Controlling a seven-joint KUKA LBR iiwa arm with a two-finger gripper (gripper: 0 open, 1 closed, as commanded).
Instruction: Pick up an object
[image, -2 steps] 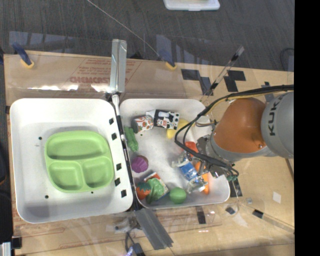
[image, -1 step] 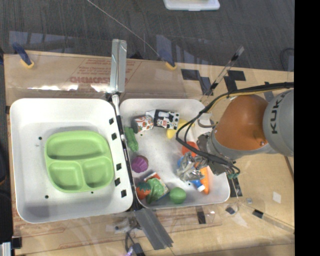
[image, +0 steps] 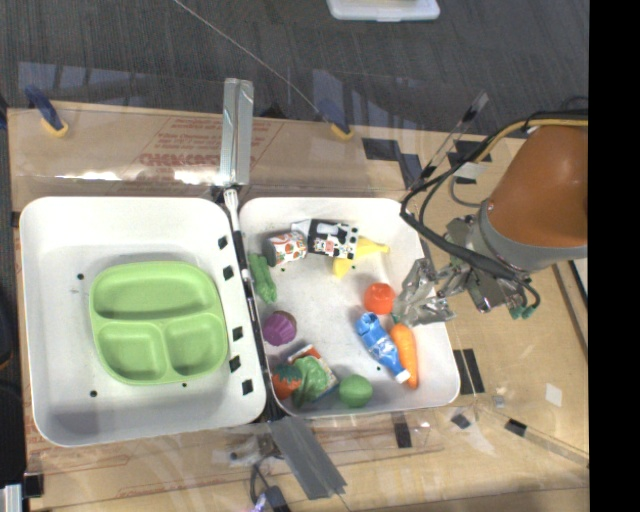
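Observation:
The right bin (image: 425, 235) holds several toy foods. An orange-red ball (image: 378, 297) lies near the bin's right side, with a blue bottle (image: 377, 342) and an orange carrot (image: 406, 356) just below it. My gripper (image: 415, 305) hangs low over the bin's right side, right of the ball and just above the carrot's top end. I see nothing held in it. A black-and-white cow (image: 333, 240) with a yellow piece (image: 366, 249) lies at the back.
The right bin also holds a red-and-white item (image: 288, 248), a green vegetable (image: 263, 279), a purple piece (image: 279, 326), a red-and-green cluster (image: 305, 376) and a green lime (image: 354, 390). A green divided plate (image: 157, 320) sits in the left bin (image: 50, 300).

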